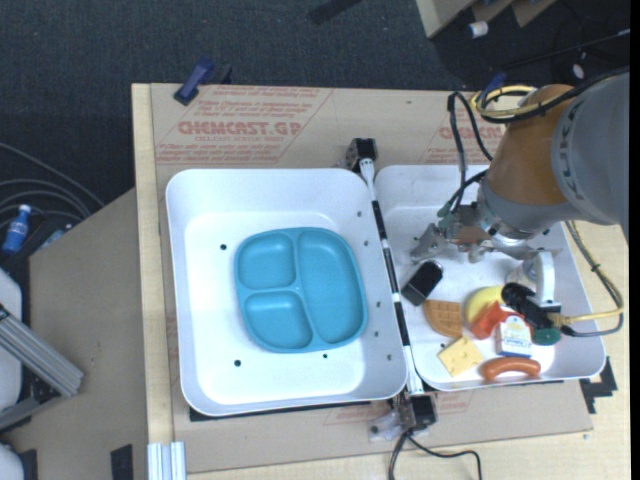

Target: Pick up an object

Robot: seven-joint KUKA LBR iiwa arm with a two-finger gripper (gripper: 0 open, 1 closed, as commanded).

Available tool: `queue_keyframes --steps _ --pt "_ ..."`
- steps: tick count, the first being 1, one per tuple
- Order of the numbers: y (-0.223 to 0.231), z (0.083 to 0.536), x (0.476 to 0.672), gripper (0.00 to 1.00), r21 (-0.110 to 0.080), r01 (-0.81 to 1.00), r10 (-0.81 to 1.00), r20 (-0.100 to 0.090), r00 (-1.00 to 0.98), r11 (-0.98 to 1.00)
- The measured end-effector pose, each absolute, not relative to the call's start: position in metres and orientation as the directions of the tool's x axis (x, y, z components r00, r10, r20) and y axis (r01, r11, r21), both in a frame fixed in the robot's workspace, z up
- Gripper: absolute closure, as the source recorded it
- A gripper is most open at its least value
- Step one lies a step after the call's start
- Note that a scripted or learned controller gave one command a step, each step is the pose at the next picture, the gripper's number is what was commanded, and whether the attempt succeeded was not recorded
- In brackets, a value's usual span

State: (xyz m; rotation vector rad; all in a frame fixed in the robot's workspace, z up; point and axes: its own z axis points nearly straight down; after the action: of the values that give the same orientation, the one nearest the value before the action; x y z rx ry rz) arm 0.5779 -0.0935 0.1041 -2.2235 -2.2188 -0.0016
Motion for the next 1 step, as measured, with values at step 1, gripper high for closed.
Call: queue_keyframes --steps 1 --pt "-0.0944 0.0845 0.6213 0.00 0.000 1.000 1.000 0.000 0.000 0.000"
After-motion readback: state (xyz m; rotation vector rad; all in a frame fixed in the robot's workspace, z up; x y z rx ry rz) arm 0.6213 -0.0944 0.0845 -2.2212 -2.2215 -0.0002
